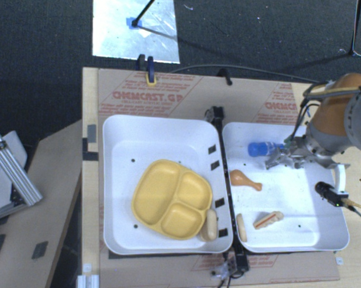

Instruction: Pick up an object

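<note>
Silver sheet on dark floor, blue-and-yellow clamp at cardboard-lined bench edge

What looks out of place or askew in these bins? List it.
The yellow tray sits turned at an angle in the left bin. A beige bun leans at its corner, and another beige piece lies against the right bin's left wall. Nothing looks spilled or damaged.

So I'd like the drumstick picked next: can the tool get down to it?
Probably yes. The drumstick lies alone on the right bin floor, nothing over it, with the tool hovering just beyond.
</note>
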{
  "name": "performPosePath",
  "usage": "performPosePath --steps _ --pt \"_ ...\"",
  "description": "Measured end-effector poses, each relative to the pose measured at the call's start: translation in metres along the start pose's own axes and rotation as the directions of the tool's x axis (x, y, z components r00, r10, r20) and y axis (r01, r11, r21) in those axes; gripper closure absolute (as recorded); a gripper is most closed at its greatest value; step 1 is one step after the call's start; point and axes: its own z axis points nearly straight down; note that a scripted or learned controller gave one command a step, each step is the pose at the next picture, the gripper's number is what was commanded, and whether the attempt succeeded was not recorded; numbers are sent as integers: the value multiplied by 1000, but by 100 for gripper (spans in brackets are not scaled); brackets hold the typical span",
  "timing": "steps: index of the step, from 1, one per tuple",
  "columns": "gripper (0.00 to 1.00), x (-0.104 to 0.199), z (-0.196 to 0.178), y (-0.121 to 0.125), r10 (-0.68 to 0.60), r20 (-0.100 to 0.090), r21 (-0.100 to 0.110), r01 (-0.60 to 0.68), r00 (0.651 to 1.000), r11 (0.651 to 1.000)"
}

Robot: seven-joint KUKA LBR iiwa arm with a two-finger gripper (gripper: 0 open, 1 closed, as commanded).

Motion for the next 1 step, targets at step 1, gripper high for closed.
performPosePath --steps 1 --pt "100 -1 -15 2 -1 2 -7 1 1000 1000"
